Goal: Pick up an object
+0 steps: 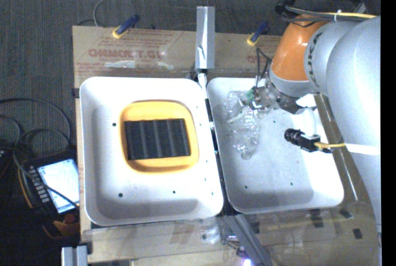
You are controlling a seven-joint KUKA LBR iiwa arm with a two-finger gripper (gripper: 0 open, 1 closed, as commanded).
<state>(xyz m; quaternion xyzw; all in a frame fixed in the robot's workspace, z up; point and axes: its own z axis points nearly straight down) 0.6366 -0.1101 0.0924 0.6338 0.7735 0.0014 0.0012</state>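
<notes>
- The gripper (258,98) is seen low over the upper part of the right bin (322,193), beneath the orange band (291,60) of the arm.
- Whether anything is clasped cannot be told; the tool end is small and partly masked by the wrist.
- A crumpled clear plastic object (243,125) is found just beside the gripper, to its lower left in the picture, possibly touching it at the upper end.
- Its long axis is judged to run from near the gripper down toward the bin's middle.
- A yellow tray with a dark ribbed insert (159,137) lies well apart, far to the gripper's left, in the left bin (99,190).
- The clear plastic is judged the nearer target, and a short shift down-left would be called for.
</notes>
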